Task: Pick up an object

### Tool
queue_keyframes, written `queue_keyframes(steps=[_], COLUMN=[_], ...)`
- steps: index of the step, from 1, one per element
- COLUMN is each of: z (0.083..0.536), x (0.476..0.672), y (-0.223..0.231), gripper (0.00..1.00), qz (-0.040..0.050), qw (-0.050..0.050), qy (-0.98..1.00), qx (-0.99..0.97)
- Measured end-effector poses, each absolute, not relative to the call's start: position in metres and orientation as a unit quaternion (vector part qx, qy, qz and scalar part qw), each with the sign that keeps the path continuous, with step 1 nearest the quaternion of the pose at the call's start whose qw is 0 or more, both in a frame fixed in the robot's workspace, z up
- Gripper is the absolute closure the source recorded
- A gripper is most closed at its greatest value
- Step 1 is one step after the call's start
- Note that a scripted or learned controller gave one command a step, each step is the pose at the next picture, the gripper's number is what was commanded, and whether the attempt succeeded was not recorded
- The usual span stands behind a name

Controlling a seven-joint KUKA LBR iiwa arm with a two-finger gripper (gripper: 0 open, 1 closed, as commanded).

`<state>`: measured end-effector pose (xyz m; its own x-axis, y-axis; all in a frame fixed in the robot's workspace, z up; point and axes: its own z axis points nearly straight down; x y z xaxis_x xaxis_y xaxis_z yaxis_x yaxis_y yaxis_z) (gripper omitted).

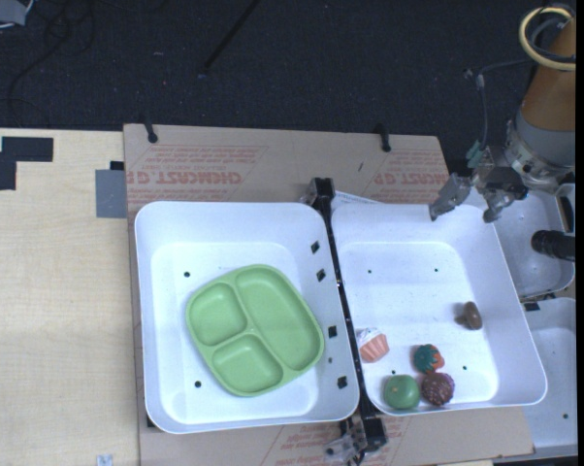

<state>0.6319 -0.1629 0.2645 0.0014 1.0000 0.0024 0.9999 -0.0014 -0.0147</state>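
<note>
Gripper [472,198] hangs at the far right corner of the right bin [510,289], fingers spread, nothing between them. Candidates all lie untouched at the near end: brown lump [469,315], green ball [402,392], dark red ball [438,388], teal piece [428,358], cupcake [373,345]. Judged: pick not started; approach, descent, grasp and lift all remain.

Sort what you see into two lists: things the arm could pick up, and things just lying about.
Could be picked up: brown lump, cupcake, teal ball, green ball, dark red ball.

Lying about: green plate, left bin, right bin, cardboard.
</note>
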Motion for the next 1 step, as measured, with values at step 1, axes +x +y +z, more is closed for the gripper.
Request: queue_keyframes(steps=[1], z=[0.2725], x=[0.6337], y=[-0.1627], gripper=[0.00], qz=[0.0007], qw=[0.001], qy=[-0.707], qx=[-0.707])
